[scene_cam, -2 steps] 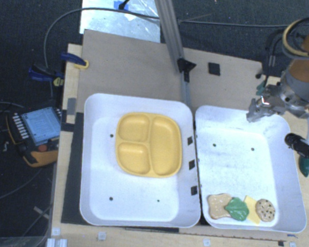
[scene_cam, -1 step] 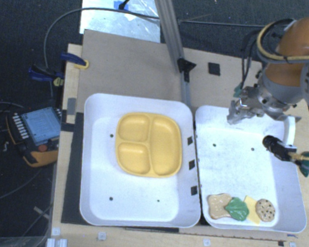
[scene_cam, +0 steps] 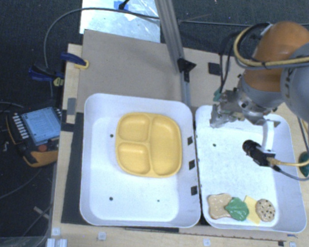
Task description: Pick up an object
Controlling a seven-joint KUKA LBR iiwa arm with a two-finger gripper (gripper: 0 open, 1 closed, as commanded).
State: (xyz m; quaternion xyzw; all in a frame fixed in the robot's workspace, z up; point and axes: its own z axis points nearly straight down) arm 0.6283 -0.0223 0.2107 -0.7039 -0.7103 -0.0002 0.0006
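Observation:
My gripper [scene_cam: 220,116] hangs over the far left corner of the right bin [scene_cam: 224,168], below the orange band of the arm. Nothing shows in it. At that bin's near edge lies a row of small play-food pieces: a tan toast-shaped piece [scene_cam: 218,205], a green leafy piece [scene_cam: 238,209] partly on top of it, a yellow cheese slice [scene_cam: 253,205] and a round chocolate-chip cookie [scene_cam: 265,210]. The gripper is well apart from them, toward the far side of the bin.
A yellow three-compartment plate [scene_cam: 147,144] rests in the left bin [scene_cam: 133,204]. A black cylinder with a yellow cable [scene_cam: 255,151] and a white bracket [scene_cam: 268,135] hang from the arm over the right bin. A slanted metal pole [scene_cam: 174,33] stands behind the bins.

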